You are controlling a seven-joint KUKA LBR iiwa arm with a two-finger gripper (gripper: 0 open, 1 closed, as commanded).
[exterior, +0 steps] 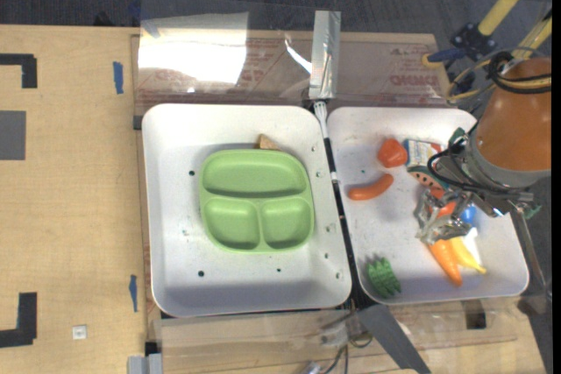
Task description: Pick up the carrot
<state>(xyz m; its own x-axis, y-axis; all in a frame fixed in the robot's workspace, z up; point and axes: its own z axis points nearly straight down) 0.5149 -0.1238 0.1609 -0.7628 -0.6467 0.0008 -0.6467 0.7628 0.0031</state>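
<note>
The carrot [446, 257] is a short orange piece lying near the front right of the right bin [368, 228]. A yellow and white item [470, 255] lies against its right side. My gripper [438, 219] hangs low over the bin just behind the carrot, its metal tip close to the carrot's upper end. The view does not show whether it touches the carrot. The orange wrist band [517, 131] and cables cover the bin's right rear part.
In the right bin lie a red-orange round piece [392, 153], a small printed box [422, 154], a red-orange sausage shape [371, 187] and a green leafy toy [382, 276]. The left bin [166, 215] holds a green divided plate [257, 199].
</note>
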